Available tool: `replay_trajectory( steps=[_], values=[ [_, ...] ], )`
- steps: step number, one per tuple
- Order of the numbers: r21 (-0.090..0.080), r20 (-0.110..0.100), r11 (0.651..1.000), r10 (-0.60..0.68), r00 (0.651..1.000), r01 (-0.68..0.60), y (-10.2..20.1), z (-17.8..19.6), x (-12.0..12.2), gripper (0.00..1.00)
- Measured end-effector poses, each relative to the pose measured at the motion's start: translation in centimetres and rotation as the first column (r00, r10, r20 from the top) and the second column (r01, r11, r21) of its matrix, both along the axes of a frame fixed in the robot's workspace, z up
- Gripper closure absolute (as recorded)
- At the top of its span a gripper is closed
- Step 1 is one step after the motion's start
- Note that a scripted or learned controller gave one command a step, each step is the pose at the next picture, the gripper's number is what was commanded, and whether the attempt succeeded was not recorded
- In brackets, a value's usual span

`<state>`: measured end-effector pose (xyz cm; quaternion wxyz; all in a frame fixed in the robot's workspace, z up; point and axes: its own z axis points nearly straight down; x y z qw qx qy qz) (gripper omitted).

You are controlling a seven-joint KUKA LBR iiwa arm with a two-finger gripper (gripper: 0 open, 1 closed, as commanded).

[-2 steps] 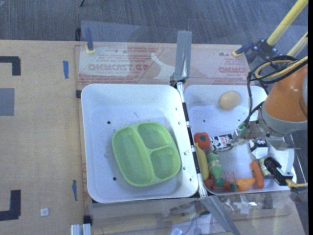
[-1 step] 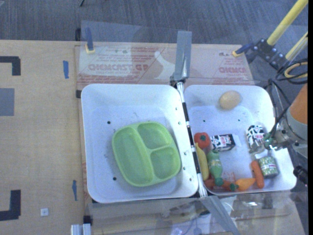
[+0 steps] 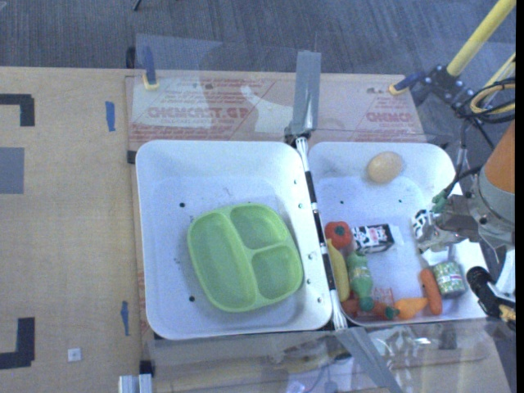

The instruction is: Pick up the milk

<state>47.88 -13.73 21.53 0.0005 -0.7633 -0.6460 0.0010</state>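
Carrot (image 3: pixel 412 306) below gripper (image 3: pixel 431 229); milk (image 3: pixel 373 237) just left, not lifted; grip state unclear, pick pending.

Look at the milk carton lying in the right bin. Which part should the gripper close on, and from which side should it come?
Judging from above, the milk lies flat on the bin floor, its long side running left to right. Best come straight down and close across its short width, near the middle. The tomato crowds its left end, so gripping lengthwise looks riskier. The gripper sits to its right.
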Motion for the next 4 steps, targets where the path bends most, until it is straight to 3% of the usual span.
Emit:
replay_trajectory(
  steps=[1, 2, 3, 4],
  values=[
    [0.0, 0.0, 1.0, 0.0, 1.0, 0.0, 0.0, 0.0, 0.0, 0.0],
    [0.001, -0.003, 0.987, -0.164, 0.986, 0.164, -4.0, -10.1, 3.6, 0.0],
    [0.0, 0.001, 0.997, -0.077, 0.997, 0.077, -5.0, -9.2, 5.7, 0.0],
    [-0.001, -0.002, 0.997, -0.074, 0.997, 0.074, -4.9, -8.3, 5.7, 1.0]
  ],
)
